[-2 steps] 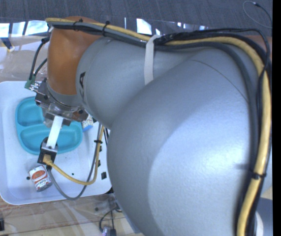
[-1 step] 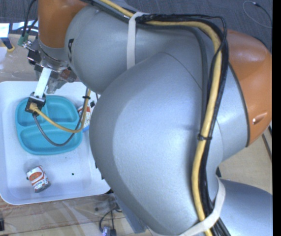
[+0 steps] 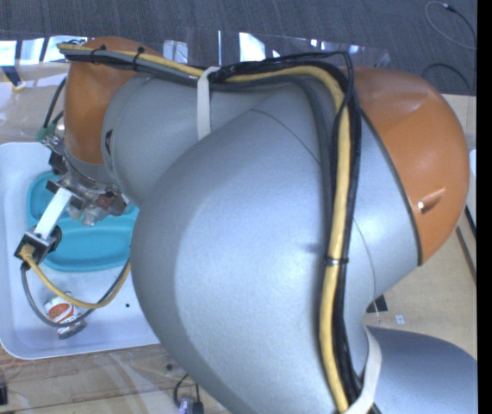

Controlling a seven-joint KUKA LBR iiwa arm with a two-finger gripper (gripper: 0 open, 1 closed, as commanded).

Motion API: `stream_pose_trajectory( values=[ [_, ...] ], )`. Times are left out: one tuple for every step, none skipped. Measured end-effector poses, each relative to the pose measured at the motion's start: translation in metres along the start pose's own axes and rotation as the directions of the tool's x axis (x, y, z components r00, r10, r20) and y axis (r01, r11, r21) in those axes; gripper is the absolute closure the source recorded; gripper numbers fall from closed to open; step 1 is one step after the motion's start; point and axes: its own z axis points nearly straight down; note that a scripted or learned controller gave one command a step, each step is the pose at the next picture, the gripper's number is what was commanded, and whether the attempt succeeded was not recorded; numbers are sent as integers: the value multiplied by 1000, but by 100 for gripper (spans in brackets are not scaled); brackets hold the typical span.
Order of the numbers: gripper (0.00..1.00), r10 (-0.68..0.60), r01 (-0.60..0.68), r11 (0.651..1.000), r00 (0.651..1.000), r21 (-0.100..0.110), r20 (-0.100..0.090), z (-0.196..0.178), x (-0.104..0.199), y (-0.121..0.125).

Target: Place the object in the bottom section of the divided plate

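A blue divided plate [image 3: 90, 241] lies in the left white bin [image 3: 4, 317], and the arm covers most of it. My gripper [image 3: 92, 203] hangs low over the plate's upper part, under the orange wrist band. Nothing is visibly held in it. A small orange and white object [image 3: 59, 309] with a metal piece beside it rests on the bin floor below the plate, near the front wall. It sits apart from the gripper.
The grey arm [image 3: 271, 231] fills the middle and right of the view and hides the right bin. A yellow cable [image 3: 99, 298] loops from the wrist down over the bin floor near the small object. Wooden bench [image 3: 82, 378] shows along the front.
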Motion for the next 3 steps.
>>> stream_pose_trajectory(
  values=[
    [0,0,0,1000,1000,0,0,0,0,0],
    [0,-83,83,997,997,-1,0,38,-61,-68],
    [0,-284,284,959,959,-1,-2,86,-109,-33]
  ],
)
